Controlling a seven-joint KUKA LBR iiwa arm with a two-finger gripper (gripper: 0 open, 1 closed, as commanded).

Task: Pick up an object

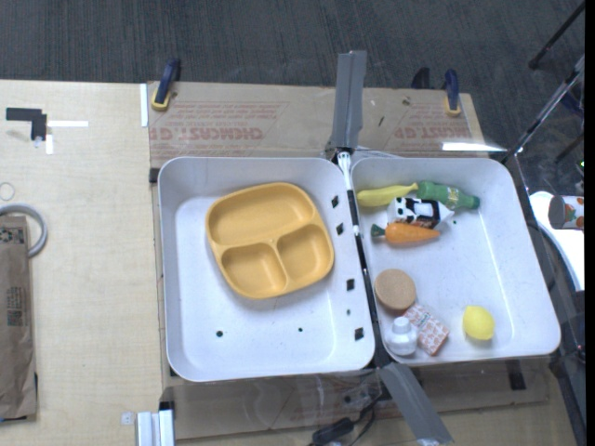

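The right bin (521,249) holds several small objects. A yellow banana (383,194), a green bottle (448,195), a black-and-white cow toy (418,212) and an orange carrot (409,234) lie bunched at its far left. Nearer the front are a round tan disc (395,289), a small white bottle (402,334), a red-and-white packet (429,329) and a yellow lemon (478,322). The left bin (186,333) holds a yellow divided plate (269,239).
A cardboard sheet (279,119) lies behind the bins, held by blue clamps (167,82). A brown paper bag (17,314) rests on the wooden bench at the far left. A grey divider bar (350,100) stands between the bins at the back.
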